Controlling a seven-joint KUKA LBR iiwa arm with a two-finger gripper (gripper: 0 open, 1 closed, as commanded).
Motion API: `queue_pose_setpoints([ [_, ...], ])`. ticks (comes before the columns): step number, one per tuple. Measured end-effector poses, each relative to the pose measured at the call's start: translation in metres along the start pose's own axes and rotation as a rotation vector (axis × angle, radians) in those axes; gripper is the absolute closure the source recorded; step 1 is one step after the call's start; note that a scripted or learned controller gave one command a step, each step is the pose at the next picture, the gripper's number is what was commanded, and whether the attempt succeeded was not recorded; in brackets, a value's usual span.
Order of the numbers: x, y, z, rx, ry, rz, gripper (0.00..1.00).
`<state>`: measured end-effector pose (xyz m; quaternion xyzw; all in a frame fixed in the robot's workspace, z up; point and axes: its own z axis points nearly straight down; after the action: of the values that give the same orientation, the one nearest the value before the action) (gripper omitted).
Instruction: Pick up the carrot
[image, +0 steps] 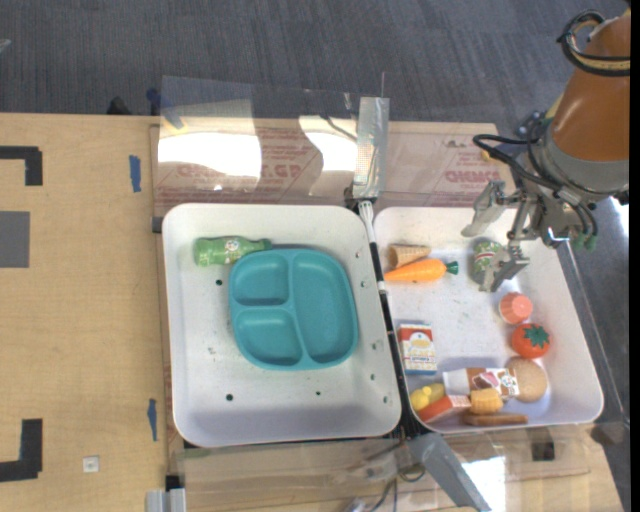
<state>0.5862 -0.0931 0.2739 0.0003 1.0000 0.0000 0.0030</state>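
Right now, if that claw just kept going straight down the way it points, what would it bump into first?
Probably the small green and white can just beneath the gripper, not the carrot, which lies further left near the bin's inner wall. Height is hard to judge from this slanted view.

You have one fixed camera, mounted above the pale wooden bench and looking down on it at a slant. It faces so that the bench's far edge meets dark grey carpet along the top of the frame, while the bench's near edge runs just past the bottom. It sits far enough back that you see both shallow white plastic bins whole: the left bin lies at centre and the right bin reaches toward the right edge. The grey arm with its orange band enters at your upper right corner.
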Motion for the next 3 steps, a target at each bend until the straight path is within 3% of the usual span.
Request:
queue_pose_setpoints([
  [1, -0.039, 0.06, 0.094, -0.004, 0.012, -0.064, 0.0],
  [2, -0.017, -0.006, 0.158, 0.0, 0.008, 0.025, 0.0],
  [3, -0.034, 0.001, 0.185, 0.0, -0.003, 0.139, 0.0],
])
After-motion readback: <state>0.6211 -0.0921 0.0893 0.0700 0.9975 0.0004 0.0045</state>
